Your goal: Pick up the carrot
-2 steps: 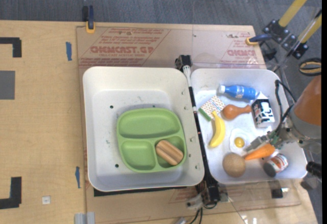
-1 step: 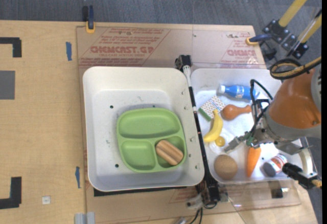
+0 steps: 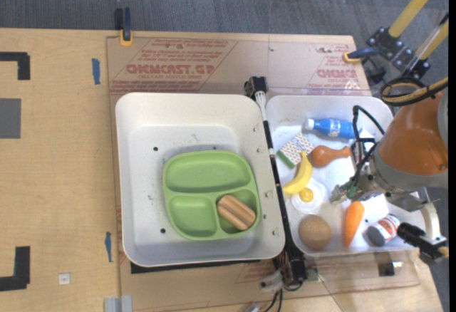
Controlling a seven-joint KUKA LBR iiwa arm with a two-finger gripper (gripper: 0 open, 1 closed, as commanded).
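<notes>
— Orange and stubby, the carrot (image 3: 352, 222) lies in the right-hand bin (image 3: 279, 112), directly under the gripper (image 3: 354, 189), its top end touching or nearly touching the tip.

— Does the gripper have it?

— That cannot be told. The arm (image 3: 419, 141) covers most of the tool, so whether it is spread or pinched together stays hidden, and nothing shows the carrot clamped.

— What could spoil the pick?

— Crowding, mostly. A round brown ball (image 3: 314, 231) sits just to the gripper's lower left, a small red-and-white jar (image 3: 381, 230) just to its lower right, and the carrot lies between them. A slightly off descent could knock either one or catch it instead.

— Anything else?

— The gripper seems to meet the carrot at its end, not its middle. Gripped there, the tapered body would likely swing or slip out on lifting. A banana (image 3: 300, 177) and a fried egg (image 3: 307, 195) lie to the gripper's left, near enough to be dragged if the arm sweeps that way.
</notes>
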